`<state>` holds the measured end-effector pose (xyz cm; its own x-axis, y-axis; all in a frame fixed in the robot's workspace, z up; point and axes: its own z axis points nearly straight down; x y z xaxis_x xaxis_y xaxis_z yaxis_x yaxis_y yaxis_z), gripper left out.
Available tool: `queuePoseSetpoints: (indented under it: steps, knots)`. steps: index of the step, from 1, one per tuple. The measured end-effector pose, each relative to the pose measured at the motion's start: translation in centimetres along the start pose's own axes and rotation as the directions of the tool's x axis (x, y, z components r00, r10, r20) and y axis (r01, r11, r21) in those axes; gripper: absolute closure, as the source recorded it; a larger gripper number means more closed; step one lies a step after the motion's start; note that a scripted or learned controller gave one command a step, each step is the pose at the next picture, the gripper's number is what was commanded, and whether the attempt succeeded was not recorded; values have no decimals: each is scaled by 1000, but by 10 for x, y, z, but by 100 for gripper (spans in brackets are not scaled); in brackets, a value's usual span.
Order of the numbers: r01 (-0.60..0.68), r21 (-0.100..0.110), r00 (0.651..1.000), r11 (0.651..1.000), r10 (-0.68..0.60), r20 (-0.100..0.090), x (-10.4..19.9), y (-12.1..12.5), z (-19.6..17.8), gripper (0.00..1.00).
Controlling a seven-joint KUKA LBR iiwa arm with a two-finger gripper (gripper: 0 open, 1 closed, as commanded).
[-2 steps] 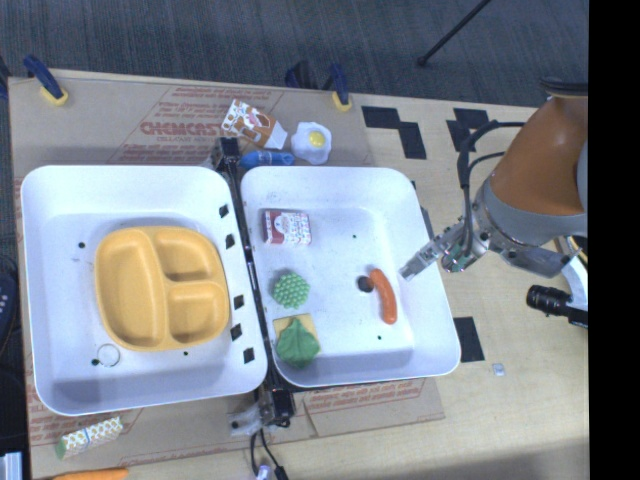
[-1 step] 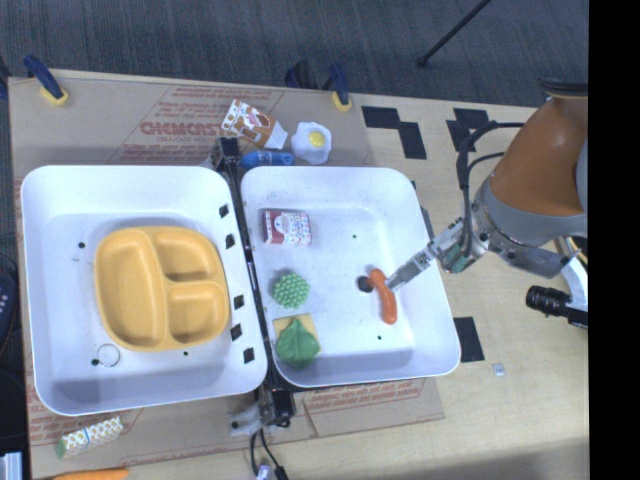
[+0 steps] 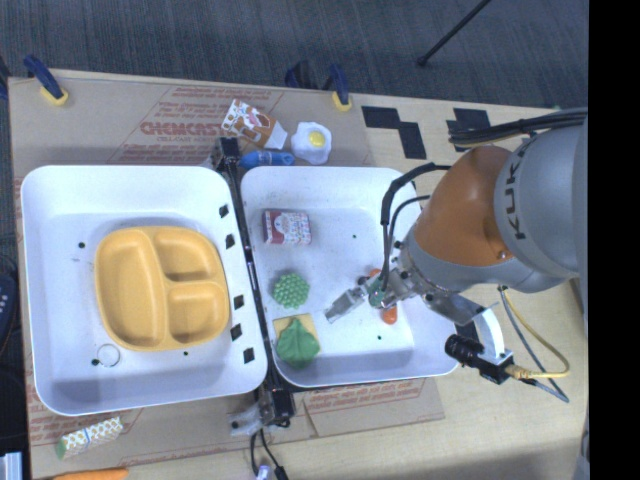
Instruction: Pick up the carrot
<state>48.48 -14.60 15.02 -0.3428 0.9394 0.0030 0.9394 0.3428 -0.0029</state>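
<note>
Grey and orange, the robot arm [image 3: 500, 218] comes in from the right and bends down over the right bin [image 3: 340, 183]. Its fat orange band sits above the wrist. Black cables loop around it, and a yellow wire [image 3: 540, 353] hangs off to the right. The gripper [image 3: 362, 296] is low in the bin and points to the left. One silver finger [image 3: 340, 306] sticks out flat over the white floor. I cannot tell if the claw is spread or pressed together.

The carrot [image 3: 388, 314] is a small orange-red bit lying in the right bin, just under the gripper's body and partly hidden by it. I cannot tell if the claw is touching it.

Other toys lie in the same bin. A red and white box [image 3: 286, 227] sits near the top. A round, bumpy green ball [image 3: 291, 289] is in the middle. A leafy green thing [image 3: 298, 343] lies on a yellow square [image 3: 287, 324] near the bottom left corner.

The left bin [image 3: 50, 198] holds a smooth yellow tray [image 3: 160, 288] with three parts and round corners.

Both bins are shiny white and shallow. They sit side by side on brown cardboard [image 3: 160, 118] with red letters on it. Behind the bins are a small printed carton [image 3: 246, 120], a blue thing [image 3: 264, 157] and a toy fried egg [image 3: 313, 141]. Blue clamps [image 3: 45, 78] hold the cardboard's edge. Past the bench, the floor [image 3: 200, 18] is dark grey carpet.
</note>
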Motion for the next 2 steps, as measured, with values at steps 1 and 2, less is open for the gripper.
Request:
queuePoseSetpoints:
  steps: [1,2]
  knots:
    - [-73,0,997,997,73,0,-11,-13,59,0]
    - [117,-3,993,993,-117,5,-79,28,-69,0]
